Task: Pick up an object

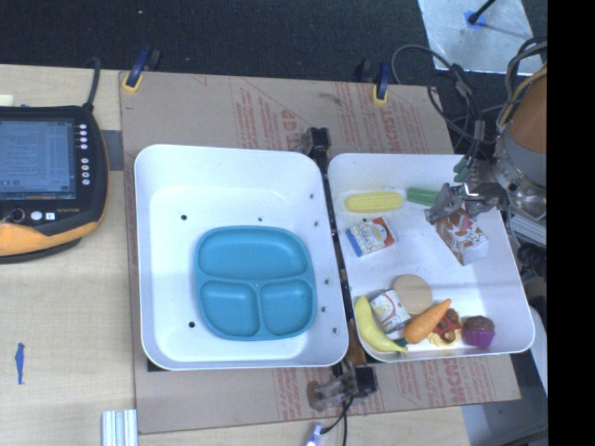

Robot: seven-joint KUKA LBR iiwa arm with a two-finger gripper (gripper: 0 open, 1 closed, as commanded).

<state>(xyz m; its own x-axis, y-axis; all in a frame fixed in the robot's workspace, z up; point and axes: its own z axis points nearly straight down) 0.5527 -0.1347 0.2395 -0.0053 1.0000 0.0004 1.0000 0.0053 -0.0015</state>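
My gripper hangs low over the far right part of the right bin, coming in from the right edge. Directly beneath and in front of it stands a small red-and-white carton, tilted, its top touching or just under the gripper. A yellow corn cob and a green piece lie to the gripper's left. A small blue-and-white packet lies below the corn.
At the right bin's front sit a banana, a small can, a tan round biscuit, a carrot and a purple item. The left bin holds a blue divided plate. A tablet lies far left.
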